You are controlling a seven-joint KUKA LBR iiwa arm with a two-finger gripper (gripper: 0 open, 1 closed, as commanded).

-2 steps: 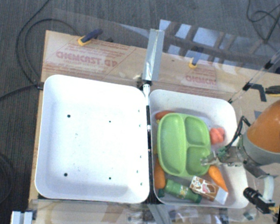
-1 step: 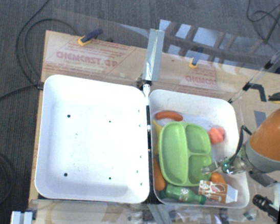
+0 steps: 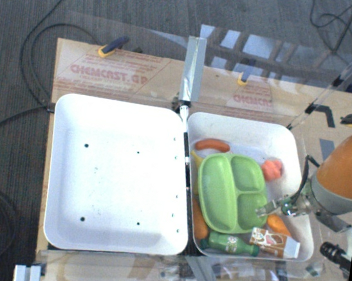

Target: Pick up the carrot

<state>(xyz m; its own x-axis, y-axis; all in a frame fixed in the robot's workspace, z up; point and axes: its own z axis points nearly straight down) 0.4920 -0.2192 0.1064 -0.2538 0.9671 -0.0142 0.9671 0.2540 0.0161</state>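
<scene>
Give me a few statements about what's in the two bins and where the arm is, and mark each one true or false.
1. The green divided plate lies in the right bin. True.
2. The left bin holds the green bottle. False: the green bottle lies along the right bin's near wall.
3. The gripper is over the right bin, beside the plate's right edge. True.
4. An orange carrot lies just by the gripper. True.
5. The sausage lies under the bottle. False: the sausage lies near the far wall, above the plate.
</scene>
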